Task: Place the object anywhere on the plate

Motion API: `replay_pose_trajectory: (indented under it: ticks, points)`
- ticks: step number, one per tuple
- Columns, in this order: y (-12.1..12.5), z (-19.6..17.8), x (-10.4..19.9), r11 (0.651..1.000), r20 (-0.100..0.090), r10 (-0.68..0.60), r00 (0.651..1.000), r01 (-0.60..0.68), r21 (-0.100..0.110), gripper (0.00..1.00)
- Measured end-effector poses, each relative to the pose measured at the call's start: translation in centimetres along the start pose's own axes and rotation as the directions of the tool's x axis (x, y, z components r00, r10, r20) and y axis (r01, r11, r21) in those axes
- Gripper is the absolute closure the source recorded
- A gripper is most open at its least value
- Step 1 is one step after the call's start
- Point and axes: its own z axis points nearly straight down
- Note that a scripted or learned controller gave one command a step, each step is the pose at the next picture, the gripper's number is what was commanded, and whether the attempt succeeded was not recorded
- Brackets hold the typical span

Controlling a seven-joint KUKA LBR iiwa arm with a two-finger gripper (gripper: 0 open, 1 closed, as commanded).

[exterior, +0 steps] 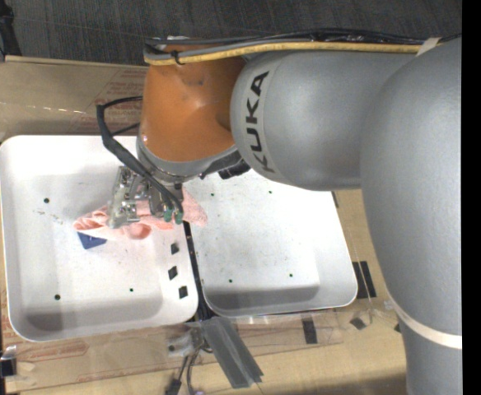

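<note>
The arm (347,113) across the right of the frame is plain grey with black KUKA lettering, and its band (187,109) is orange. Both bins, the left one (26,220) and the right one (265,262), are white with small dark dots. At centre left lies a pink cloth-like thing (137,220) beside a small blue piece (91,239). The bench (51,97) is brown cardboard.

Two shallow white bins sat side by side on a brown bench (51,89). The left bin (35,303) had small dark dots on its floor, and a small blue piece (91,239) lay in it. The right bin (290,253) touched it along a dark seam. Below them, a grey bracket (232,352) stuck out.
</note>
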Motion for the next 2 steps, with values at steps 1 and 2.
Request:
replay_pose_trajectory:
  ticks: [1,2]
  points:
    - [4.68,-0.73,1.92,1.0,0.0,-0.006,1.0,0.006,0.0,1.0]
    - [4.66,-0.74,1.91,1.0,0.0,-0.005,1.0,0.005,0.0,0.0]
